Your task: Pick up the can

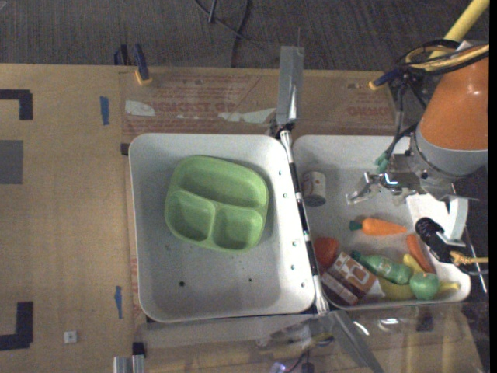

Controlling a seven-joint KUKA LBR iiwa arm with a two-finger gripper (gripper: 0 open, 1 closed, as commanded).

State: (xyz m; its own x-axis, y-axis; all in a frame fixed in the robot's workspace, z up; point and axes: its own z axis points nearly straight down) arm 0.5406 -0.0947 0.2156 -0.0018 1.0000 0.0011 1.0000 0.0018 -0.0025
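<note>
The can [314, 187] is a small grey cylinder lying on its side in the right bin [342, 150], close to the bin's left wall. My gripper [360, 189] hangs over the same bin, a short way to the right of the can and apart from it. Its metal fingers [354, 197] are open with nothing between them. The grey arm with its orange band [458, 115] comes in from the right and hides the bin's right part.
Below the gripper lie a carrot [380, 226], a green bottle [384, 267], a brown box [351, 277], a red item [326, 249] and yellow and green play foods [423, 286]. The left bin [147, 208] holds a green divided plate [217, 202].
</note>
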